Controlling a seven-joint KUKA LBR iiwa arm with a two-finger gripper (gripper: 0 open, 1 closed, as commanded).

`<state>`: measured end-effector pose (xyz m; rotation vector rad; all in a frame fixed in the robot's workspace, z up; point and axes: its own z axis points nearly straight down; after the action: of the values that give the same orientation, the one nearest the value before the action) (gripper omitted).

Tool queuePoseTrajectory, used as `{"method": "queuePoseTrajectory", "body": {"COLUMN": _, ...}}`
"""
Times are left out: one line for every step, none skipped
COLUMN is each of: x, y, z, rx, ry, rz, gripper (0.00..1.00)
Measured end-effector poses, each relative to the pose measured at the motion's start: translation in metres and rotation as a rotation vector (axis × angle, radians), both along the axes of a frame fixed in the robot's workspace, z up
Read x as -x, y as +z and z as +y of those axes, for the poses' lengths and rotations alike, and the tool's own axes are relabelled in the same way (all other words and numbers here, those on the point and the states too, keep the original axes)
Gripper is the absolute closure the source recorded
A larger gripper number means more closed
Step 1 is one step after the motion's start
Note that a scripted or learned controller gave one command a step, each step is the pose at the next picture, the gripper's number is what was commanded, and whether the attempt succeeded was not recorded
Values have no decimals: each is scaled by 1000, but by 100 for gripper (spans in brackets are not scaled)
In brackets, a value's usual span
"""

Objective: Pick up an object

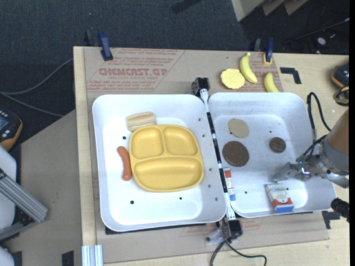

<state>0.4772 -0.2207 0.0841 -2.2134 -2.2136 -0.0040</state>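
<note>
Closest candidate: small carton, white with a red patch on top and a blue lower edge, print too small to read. It lies flat on the floor of the right bin, around 5 o'clock in that bin, near the front wall. Gripper is just at 12 o'clock of the carton, low over the bin floor, pointing toward 9 o'clock. Nothing visibly held, and I can't tell if it touches the carton. Released or clenched: can't tell from this angle. The grey arm comes in from 3 o'clock over the bin's rim. Also in the right bin: small brown disc at 12 o'clock of the gripper, large dark brown disc at 9 o'clock, tan disc just beyond that one, all apart from each other. Left bin has a yellow divided plate mid-bin, a sausage just at its 9 o'clock and a bun at its 11 o'clock. On the bench past the right bin: two bananas and a yellow ruffled slice. Red print on the bench sheet at 12 o'clock of the left bin reads "CHEMCAST GP"; the smaller lines under it aren't legible. A white strip label with red and blue marks sits between the bins, unreadable.
</note>
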Motion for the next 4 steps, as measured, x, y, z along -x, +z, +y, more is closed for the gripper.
{"method": "queuePoseTrajectory", "body": {"x": -71, "y": 1, "z": 95, "rx": 8, "ry": 12, "rz": -12, "gripper": 0}}
{"method": "queuePoseTrajectory", "body": {"x": -15, "y": 2, "z": -5, "rx": 0, "ry": -2, "rz": -4, "gripper": 0}}
{"method": "queuePoseTrajectory", "body": {"x": -97, "y": 1, "z": 48, "rx": 10, "ry": 9, "rz": -14, "gripper": 0}}
{"method": "queuePoseTrajectory", "body": {"x": -135, "y": 0, "z": 0, "rx": -3, "ry": 3, "rz": 0, "gripper": 0}}
